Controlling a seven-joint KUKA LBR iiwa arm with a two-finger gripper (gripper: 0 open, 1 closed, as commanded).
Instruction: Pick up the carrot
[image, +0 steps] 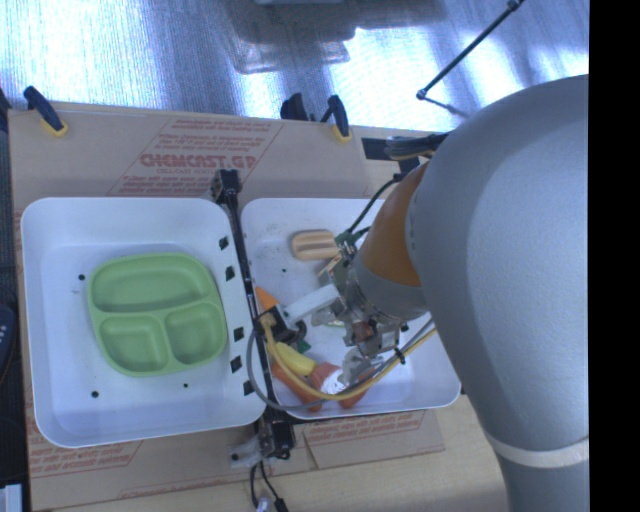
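Bins (60, 300): two; green tray (157, 314): one.

Two shallow white bins (60, 330) of smooth, faintly glossy plastic are seen. A pale green three-compartment plate (155, 312) at centre left looks like matt plastic. Brown printed cardboard (200, 150) with a dull papery surface is laid beneath. The arm's grey rounded shell (520, 250) at right appears smooth and satin-finished.

Bench (120, 165) covered in printed brown cardboard, two shallow white bins resting directly on it side by side, left bin (50, 300), right bin (275, 215), touching along black centre clips (228, 185), blue-yellow clamps (45, 110) on far edge
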